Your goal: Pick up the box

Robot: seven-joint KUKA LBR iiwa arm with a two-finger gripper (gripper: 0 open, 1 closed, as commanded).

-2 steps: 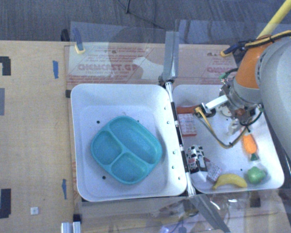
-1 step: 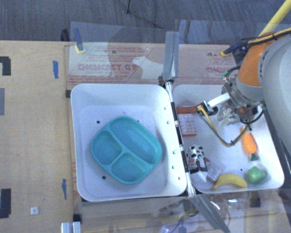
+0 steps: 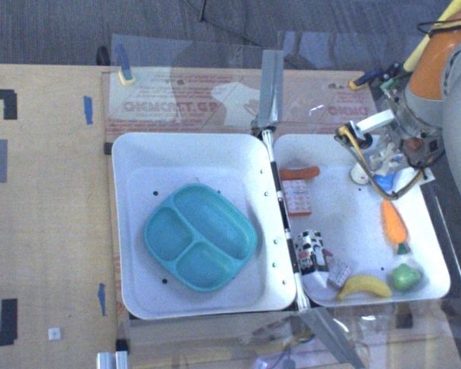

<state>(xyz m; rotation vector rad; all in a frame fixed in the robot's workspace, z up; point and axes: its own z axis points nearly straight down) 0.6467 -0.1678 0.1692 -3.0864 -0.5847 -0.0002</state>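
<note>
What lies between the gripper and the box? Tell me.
In the camera view, a small pale round object sits beside the gripper; otherwise bare floor of the right bin up to the box.

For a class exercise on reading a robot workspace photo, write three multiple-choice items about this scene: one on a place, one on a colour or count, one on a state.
1. Where does the divided plate lie?
A. in the left bin
B. in the right bin
C. on the wooden bench

2. What colour is the divided plate?
A. red
B. teal
C. black

3. Where is the gripper?
A. over the left bin's middle
B. over the right bin's far right corner
C. down on the banana

Answers:
1 A: the plate rests inside the left bin.
2 B: it is teal.
3 B: the gripper hangs at the right bin's upper right, away from the banana and the box.
</note>
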